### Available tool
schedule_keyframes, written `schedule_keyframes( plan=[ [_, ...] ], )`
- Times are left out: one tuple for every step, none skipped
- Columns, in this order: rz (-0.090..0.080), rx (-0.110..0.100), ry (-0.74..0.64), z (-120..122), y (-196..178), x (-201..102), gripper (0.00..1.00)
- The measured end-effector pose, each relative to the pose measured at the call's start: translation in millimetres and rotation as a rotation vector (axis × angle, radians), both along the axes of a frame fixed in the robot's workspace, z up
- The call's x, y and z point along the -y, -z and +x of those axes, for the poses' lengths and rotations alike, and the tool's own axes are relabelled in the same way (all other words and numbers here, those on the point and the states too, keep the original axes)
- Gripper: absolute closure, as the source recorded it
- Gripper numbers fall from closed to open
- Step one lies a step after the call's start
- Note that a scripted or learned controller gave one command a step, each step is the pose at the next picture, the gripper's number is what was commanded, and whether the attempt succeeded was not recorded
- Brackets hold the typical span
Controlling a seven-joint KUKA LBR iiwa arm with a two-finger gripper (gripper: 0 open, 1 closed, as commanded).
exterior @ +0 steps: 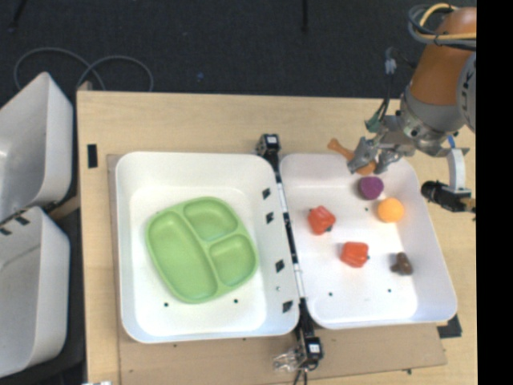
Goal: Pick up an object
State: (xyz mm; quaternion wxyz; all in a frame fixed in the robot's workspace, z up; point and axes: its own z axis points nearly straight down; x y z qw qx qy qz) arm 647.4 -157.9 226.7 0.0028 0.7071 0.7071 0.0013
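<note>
Purple ball [370, 187]: right bin [433, 299], far end, directly below my gripper [372, 162]; orange ball [390, 210] just beside it; I judge it light, smooth, prone to rolling; grasp across its widest middle; whether the fingers are open or closed, I cannot tell.

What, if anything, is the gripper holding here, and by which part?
It cannot be told. The gripper sits over an orange carrot-like piece at the right bin's far edge, but the view does not show a hold.
</note>
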Motion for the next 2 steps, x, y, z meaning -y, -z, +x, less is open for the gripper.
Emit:
schedule_keyframes(
  plan=[
    [0.001,-0.002,-0.002,1,-30,1,1.00],
    [0.002,-0.007,-0.006,4,-28,-61,1.00]
  ],
)
